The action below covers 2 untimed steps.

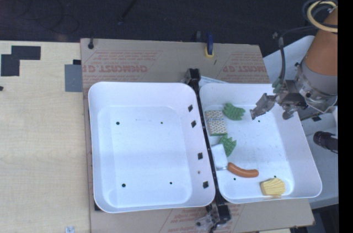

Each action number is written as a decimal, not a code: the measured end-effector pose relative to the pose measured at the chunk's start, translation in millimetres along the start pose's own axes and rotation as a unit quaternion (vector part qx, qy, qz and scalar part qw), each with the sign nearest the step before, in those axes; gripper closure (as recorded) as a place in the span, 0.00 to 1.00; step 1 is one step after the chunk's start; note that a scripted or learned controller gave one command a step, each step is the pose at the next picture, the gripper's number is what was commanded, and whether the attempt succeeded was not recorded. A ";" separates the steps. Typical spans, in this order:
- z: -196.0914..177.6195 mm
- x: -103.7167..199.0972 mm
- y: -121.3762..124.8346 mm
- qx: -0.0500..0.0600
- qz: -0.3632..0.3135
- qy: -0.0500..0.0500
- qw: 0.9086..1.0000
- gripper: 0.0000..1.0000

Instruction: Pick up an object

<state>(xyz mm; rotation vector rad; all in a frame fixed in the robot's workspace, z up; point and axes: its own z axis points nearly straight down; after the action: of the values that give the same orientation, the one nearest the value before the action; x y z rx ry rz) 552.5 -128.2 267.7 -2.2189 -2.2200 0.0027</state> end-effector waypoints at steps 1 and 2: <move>-154.7 -43.5 -57.1 -0.009 0.002 -0.003 1.000 0.00; -154.1 -41.8 -55.6 0.000 0.001 -0.001 1.000 1.00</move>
<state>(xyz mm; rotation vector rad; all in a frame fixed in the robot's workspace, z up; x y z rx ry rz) 497.4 -170.2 421.9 -2.2215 -2.2196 0.0036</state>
